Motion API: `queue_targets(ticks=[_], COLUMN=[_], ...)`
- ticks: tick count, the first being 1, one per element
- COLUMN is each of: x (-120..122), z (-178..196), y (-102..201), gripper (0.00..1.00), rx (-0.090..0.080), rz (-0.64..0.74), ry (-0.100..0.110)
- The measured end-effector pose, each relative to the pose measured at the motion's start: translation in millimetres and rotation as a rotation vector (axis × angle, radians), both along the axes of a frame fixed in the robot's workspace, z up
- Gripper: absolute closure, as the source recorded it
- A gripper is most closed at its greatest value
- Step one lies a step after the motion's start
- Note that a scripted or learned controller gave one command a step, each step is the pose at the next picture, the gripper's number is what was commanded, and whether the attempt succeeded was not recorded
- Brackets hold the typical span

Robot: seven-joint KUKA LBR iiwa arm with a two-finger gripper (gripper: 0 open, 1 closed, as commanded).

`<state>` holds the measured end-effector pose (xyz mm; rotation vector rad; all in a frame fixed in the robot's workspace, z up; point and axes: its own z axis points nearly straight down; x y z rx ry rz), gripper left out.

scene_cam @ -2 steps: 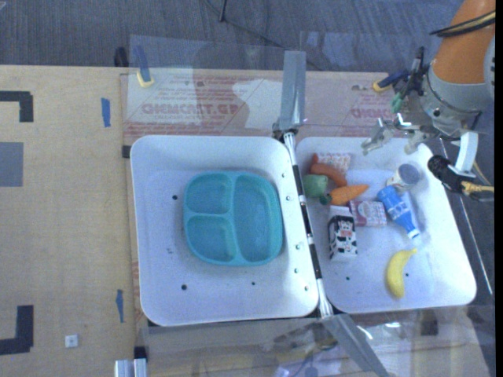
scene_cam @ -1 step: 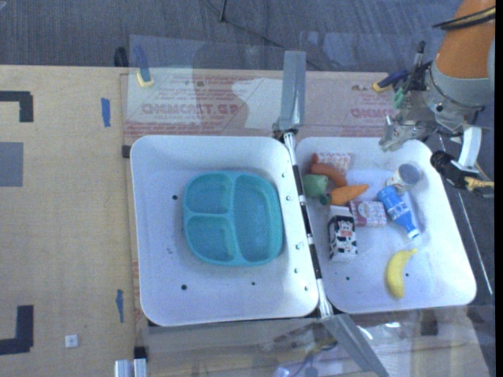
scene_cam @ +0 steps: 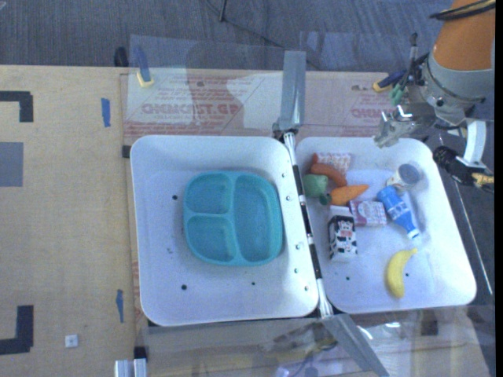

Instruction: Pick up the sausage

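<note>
Claw point(scene_cam: 391, 132) is hovering over the right bin's point(scene_cam: 460, 277) far rim; we cannot tell its state. Sausage point(scene_cam: 328, 172) is lying at that bin's far left, beside a carrot point(scene_cam: 348, 193). We are seeing a wooden counter point(scene_cam: 63, 210) and grey carpet point(scene_cam: 94, 6) beyond.

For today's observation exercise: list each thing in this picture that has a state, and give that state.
Teal divided plate: flat in the left bin, compartments bare.
Sausage: lying in the right bin, ungrasped.
Banana: lying unpeeled.
Blue bottle: on its side.
Cow-print carton: lying flat.
Gripper: above the right bin's far edge.
</note>
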<state>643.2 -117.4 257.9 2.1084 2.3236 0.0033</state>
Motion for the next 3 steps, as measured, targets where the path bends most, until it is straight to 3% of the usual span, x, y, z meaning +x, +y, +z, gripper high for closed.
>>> queue_targets(ticks=[1,2,3], x=[-22.8,-22.8,5.4], z=[30.4,30.3,-73.6], y=[24.3,24.3,80.9], gripper=[1.0,0.0,0.0], rx=[0.001,0.001,0.002], rz=[-0.052,-0.052,-0.038], ry=[0.003,0.003,0.004])
